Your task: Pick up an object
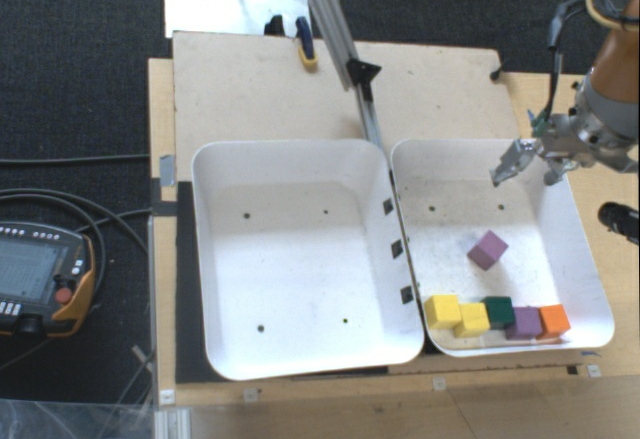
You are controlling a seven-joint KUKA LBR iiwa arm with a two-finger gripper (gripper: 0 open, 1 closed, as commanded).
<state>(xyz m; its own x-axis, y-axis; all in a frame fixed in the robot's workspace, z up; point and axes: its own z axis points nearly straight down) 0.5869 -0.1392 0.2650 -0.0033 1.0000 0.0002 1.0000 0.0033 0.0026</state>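
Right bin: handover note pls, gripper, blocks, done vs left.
Gripper: above the far part of the right bin, nothing visible between its fingers; open or shut can't be judged at this angle.
Blocks: all in the right bin. Purple cube lies alone mid-bin, tilted. Along the near wall a row: two yellow blocks, green block, purple block, orange block, packed together.
Done: no pick yet.
Left: choose a block and lift it. The lone purple cube looks easiest, since it stands clear of the others and the walls.
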